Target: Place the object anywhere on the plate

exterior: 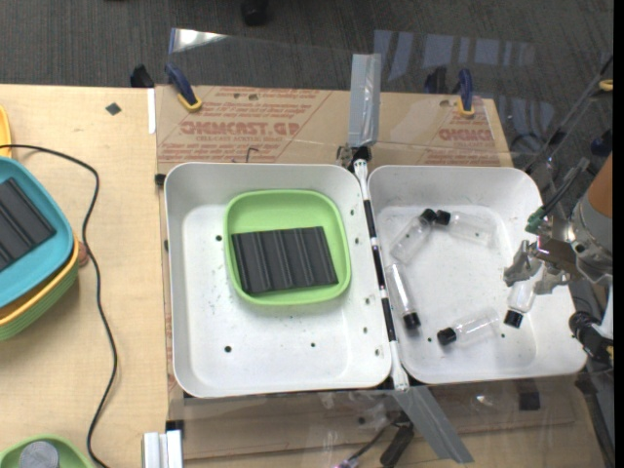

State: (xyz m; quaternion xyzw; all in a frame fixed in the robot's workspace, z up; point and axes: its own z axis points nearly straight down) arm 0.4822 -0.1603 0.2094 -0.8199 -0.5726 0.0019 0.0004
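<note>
A green square plate (pixel 331 217) lies in the left bin (pixel 195 291), and a dark ribbed block (pixel 285 258) rests on it. Several clear vials with black caps are scattered in the right bin (pixel 468 359): one near the back (pixel 435 219), one along the divider (pixel 399 291), one at the front (pixel 466 331). My gripper (pixel 533 269) hangs over the right bin's right side. Directly under it is another vial (pixel 518 306), tilted, with its black cap pointing down-left. Whether that vial is held or lies on the bin floor is unclear.
A cardboard sheet (pixel 253 120) with clamps lies behind the bins. At the left edge of the wooden bench are stacked teal and yellow trays (pixel 34 252) and a black cable (pixel 97 291). The bins' divider (pixel 375 261) runs between plate and vials.
</note>
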